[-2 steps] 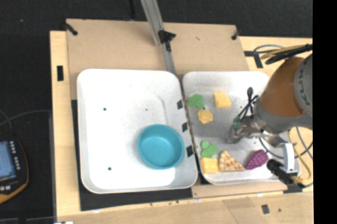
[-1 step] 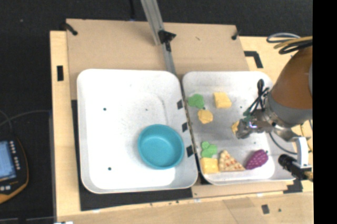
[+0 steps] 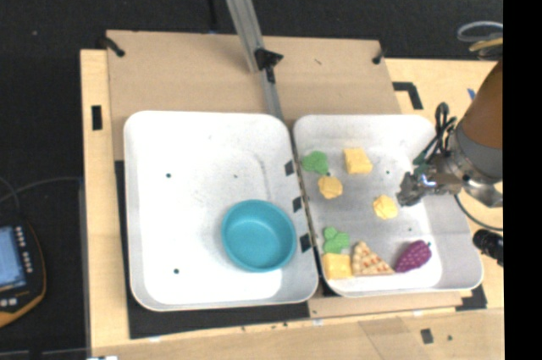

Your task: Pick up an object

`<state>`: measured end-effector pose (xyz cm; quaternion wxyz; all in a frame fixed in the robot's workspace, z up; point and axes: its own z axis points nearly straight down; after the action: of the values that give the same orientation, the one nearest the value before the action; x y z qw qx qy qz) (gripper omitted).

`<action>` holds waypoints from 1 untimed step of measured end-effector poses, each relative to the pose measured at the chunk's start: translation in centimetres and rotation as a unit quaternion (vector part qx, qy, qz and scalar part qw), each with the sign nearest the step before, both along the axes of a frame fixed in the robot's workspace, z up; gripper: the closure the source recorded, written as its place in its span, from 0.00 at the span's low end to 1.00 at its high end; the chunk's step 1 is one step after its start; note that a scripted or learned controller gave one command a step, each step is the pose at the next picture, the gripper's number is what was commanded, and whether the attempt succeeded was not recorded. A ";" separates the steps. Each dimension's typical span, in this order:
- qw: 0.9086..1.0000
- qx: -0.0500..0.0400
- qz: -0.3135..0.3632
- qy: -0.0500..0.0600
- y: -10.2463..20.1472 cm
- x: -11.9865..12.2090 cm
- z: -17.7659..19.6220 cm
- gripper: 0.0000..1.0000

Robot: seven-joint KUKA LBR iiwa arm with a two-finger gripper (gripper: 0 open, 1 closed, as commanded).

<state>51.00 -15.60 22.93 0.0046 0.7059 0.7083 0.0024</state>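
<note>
The right bin (image 3: 373,131) holds several small toy foods: a green leafy piece (image 3: 316,162), a yellow cheese block (image 3: 357,161), a yellow lump (image 3: 330,187), another yellow lump (image 3: 385,207), a green piece (image 3: 335,240), a yellow block (image 3: 337,266), a pizza slice (image 3: 369,260) and purple grapes (image 3: 412,256). My gripper (image 3: 410,191) hangs over the bin's right side, just right of the second yellow lump. Nothing shows between its fingers.
The left bin (image 3: 169,155) carries a blue bowl (image 3: 257,235) near its lower right corner. A grey metal pole (image 3: 241,11) slants down to the gap between the bins. A handheld device (image 3: 15,261) lies at the far left, off the bench.
</note>
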 end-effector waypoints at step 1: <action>1.000 0.000 0.000 0.000 -0.1 0.2 5.4 1.00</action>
<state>51.21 -15.73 28.35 0.0042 0.7056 0.7086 0.0022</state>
